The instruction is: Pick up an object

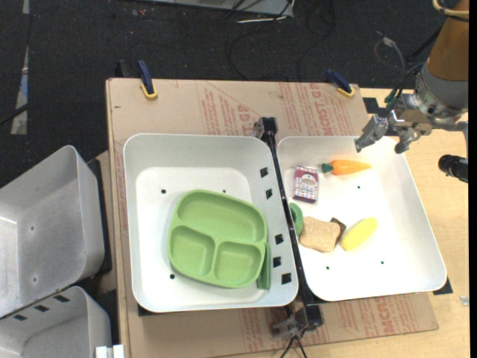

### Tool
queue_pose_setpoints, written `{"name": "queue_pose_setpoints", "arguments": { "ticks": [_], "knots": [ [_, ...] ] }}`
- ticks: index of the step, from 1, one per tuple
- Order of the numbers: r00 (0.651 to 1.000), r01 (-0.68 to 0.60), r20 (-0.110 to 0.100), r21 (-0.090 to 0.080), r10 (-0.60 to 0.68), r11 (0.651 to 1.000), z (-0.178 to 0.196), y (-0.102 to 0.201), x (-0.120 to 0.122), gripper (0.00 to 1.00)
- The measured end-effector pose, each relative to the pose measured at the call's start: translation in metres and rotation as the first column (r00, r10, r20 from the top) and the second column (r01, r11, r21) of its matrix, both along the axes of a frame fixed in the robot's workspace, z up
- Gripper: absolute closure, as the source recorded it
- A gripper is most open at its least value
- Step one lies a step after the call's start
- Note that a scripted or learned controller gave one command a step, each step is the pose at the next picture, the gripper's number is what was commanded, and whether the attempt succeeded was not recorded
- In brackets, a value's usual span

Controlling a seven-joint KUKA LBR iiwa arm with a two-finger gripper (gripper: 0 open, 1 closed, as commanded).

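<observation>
In the right bin [402, 274] lie an orange toy carrot [348, 167], a small purple-and-white packet [305, 184], a tan slice of toast [321, 234] and a yellow lemon-shaped piece [358, 233]. My gripper [385, 140] hangs above the bin's far right corner, up and to the right of the carrot. Its two dark fingers are spread apart and open, with nothing between them. A bit of green [296, 218] peeks out at the bin's left wall next to the toast.
The left bin [145, 170] holds a green divided plate [218, 238]. A black divider bar [280, 200] runs between the bins. Two more white bins [45, 222] stand off the bench to the left. Clamps [147, 80] hold the board's far edge.
</observation>
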State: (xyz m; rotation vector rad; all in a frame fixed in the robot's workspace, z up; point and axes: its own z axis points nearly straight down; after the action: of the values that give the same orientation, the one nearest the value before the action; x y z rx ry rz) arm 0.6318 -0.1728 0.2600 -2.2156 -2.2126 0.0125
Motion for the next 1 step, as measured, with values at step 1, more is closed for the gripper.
{"name": "queue_pose_setpoints", "arguments": {
  "ticks": [1],
  "knots": [
    [1.0,-0.003,0.013,-0.003,0.003,1.0,0.0081,0.0005,0.0022,0.0]
  ]
}}
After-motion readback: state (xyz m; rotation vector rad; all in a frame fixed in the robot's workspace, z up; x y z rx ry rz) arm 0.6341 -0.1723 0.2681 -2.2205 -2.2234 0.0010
